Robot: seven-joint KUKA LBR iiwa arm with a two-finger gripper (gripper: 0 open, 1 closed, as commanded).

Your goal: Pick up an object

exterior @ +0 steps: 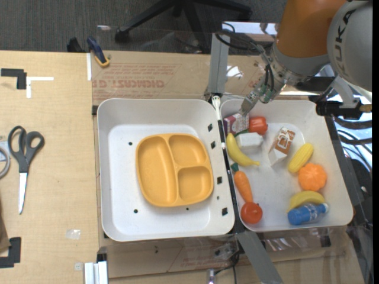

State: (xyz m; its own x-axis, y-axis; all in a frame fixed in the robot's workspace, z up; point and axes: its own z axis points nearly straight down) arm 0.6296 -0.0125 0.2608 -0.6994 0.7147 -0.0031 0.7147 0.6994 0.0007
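The right bin [337, 158] holds several toy foods: a banana [238, 152], a white block [249, 139], a red piece [258, 124], a small carton [284, 141], a corn cob [301, 157], an orange [312, 177], a carrot [243, 185], a red ball [251, 213], a second yellow fruit [307, 199] and a blue bottle [307, 213]. My gripper [246, 106] hangs at the bin's far left corner, just above a small pink and white item [240, 123]. Nothing visibly hangs from it.
The left bin [112, 176] holds a yellow divided plate [175, 169]. Scissors [23, 149] lie on the wooden bench at the far left. A blue clip [98, 51] sits near the cardboard sheet [148, 78] behind the bins.
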